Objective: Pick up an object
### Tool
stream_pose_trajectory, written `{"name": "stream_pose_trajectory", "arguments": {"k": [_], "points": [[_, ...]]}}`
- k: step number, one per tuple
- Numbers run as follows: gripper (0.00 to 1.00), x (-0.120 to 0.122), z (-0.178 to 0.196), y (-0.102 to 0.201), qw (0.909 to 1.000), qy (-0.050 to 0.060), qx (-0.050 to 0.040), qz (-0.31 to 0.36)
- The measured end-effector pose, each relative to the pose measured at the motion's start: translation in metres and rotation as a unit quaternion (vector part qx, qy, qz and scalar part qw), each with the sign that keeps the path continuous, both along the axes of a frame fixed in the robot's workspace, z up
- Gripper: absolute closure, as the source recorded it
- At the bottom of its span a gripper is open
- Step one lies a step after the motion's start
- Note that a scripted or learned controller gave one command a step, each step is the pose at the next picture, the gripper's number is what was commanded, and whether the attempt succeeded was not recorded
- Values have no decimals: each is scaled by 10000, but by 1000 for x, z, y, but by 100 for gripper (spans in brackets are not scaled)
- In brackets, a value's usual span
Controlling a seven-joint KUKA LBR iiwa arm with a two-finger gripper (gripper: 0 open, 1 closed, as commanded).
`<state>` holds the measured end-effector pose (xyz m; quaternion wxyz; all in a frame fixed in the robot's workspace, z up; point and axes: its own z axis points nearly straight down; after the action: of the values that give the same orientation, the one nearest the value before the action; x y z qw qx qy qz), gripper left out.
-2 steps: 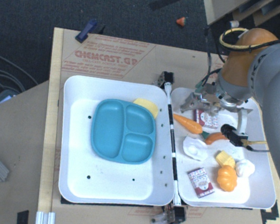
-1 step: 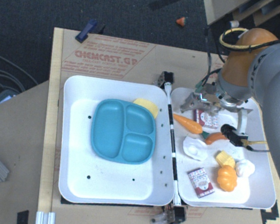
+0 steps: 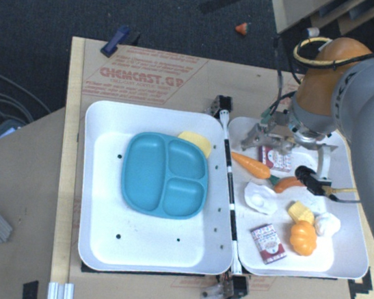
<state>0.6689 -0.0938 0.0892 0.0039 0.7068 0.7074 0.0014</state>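
Lying nearest me in the right bin (image 3: 347,261) were a small red-and-white packet (image 3: 268,242), its print too small to read, and an orange fruit (image 3: 303,238) just beside it, with a yellow block (image 3: 300,212) and a white lump (image 3: 328,225) close behind. A white shell-shaped piece (image 3: 259,198) sat towards the divider, and past it a toy carrot (image 3: 250,165) lay slantwise, orange and tapered, near a second orange piece (image 3: 288,184). Across the divider, the left bin (image 3: 99,188) bore a blue sectioned plate (image 3: 165,175) with a pale yellow thing (image 3: 196,143) peeping from behind its far rim. Farther back in the right bin, the gripper (image 3: 278,139) hung low over another red-and-white packet (image 3: 277,159), and whether its claw was wide, narrow or closed on anything I could not tell from where I stood. Beyond the bins, the brown board (image 3: 149,78) showed red lettering that looked like "CHEMCAST GP", with smaller lines beneath that I could not read.
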Motion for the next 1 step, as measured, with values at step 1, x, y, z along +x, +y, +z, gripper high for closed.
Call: {"name": "stream_pose_trajectory", "arguments": {"k": [1], "points": [[0, 0, 0, 0, 10000, 0, -1, -2]]}}
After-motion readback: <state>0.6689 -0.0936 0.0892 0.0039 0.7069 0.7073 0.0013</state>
